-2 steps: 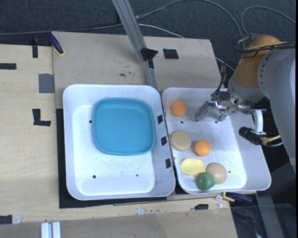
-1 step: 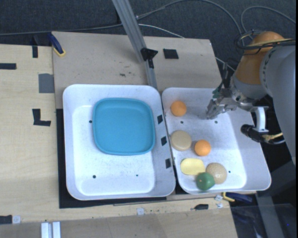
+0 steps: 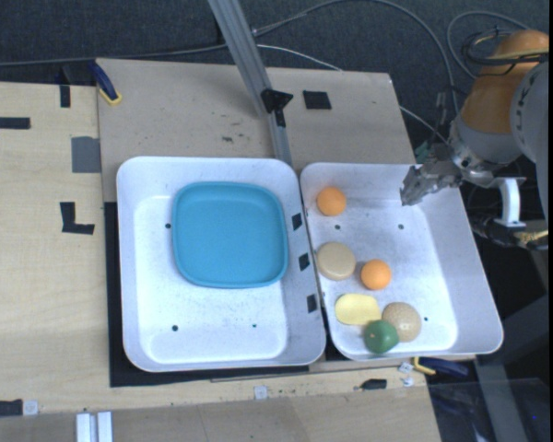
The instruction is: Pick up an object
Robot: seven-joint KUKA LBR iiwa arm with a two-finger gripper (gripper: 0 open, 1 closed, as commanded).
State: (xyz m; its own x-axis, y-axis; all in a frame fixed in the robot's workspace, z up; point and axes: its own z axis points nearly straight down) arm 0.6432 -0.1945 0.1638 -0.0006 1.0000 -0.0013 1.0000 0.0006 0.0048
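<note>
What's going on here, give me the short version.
A grey robot arm with an orange band reaches in from the right, its gripper over the far right corner of the right bin. It holds nothing that can be seen. That bin contains two orange balls, a beige round piece, a yellow piece, a green ball and a tan ball. The left bin holds a blue plate. Nothing has been picked yet.

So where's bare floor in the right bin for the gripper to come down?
The right bin is bare along its right side, from the gripper down past the orange ball. Crowded at the front left: yellow piece, green ball and tan ball touch.
</note>
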